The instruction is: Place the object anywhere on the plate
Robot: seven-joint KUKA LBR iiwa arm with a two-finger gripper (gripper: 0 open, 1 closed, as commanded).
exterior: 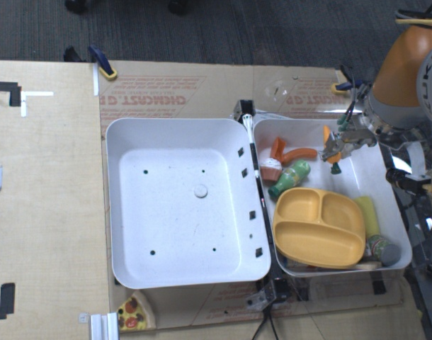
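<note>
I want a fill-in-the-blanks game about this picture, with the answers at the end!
1. The plate with dividers is coloured ____.
2. The plate lies in the ____ bin.
3. The green bottle lies just above the plate, and beside it are ____ carrot pieces.
4. The gripper hangs over the ____ bin, near its top edge.

Missing words: yellow; right; orange; right
</note>
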